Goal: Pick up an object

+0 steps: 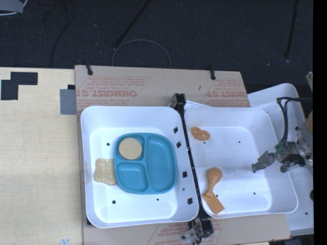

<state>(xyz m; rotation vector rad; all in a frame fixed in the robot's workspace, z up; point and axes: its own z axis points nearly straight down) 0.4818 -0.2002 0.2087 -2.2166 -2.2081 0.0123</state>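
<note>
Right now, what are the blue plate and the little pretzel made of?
The blue plate looks like moulded plastic: one even colour, smooth, with rounded compartment walls. The pretzel is probably a toy, maybe plastic or rubber; it is an even tan with a looped shape, but too small to tell for sure.

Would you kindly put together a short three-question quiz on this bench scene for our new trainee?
1. True or false: the round cracker lies in a compartment of the blue divided plate.
2. Which bin holds the small pretzel? A) left bin B) right bin
3. Fill in: the pale waffle-like piece lies against the plate's ____ edge in the camera view.

Key
1. True; it lies in the upper left compartment.
2. B; it lies near that bin's upper left corner, apart from the tan drumstick-shaped toy and the gripper.
3. Left.
</note>
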